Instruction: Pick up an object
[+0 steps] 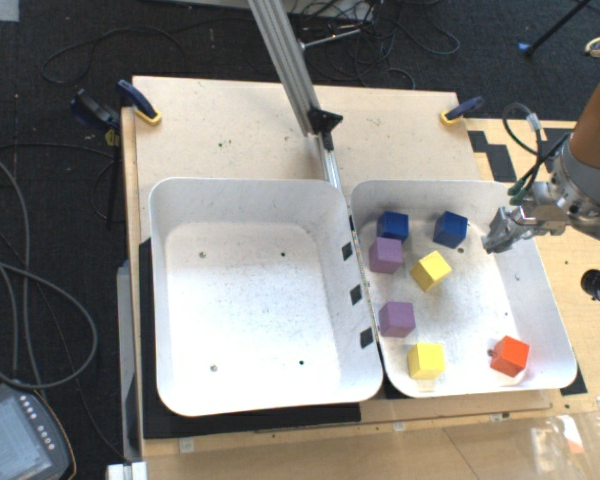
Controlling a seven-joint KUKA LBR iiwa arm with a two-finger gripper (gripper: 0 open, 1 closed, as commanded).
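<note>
The right bin (540,298) holds several small cubes: two blue cubes (393,225) (450,229) at the back, two purple cubes (385,255) (397,318), two yellow cubes (431,269) (426,360), and an orange-red cube (510,355) near the front right corner. My gripper (498,236) hangs over the bin's right rim, just right of the second blue cube, with nothing visibly between its fingers. The arm comes in from the right edge.
The left bin (170,268) lies beside the right one. A slanted metal pole (285,53) rises from the bench behind the bins. Clamps (140,103) (462,110) sit at the bench's back corners. Cables cover the floor at left.
</note>
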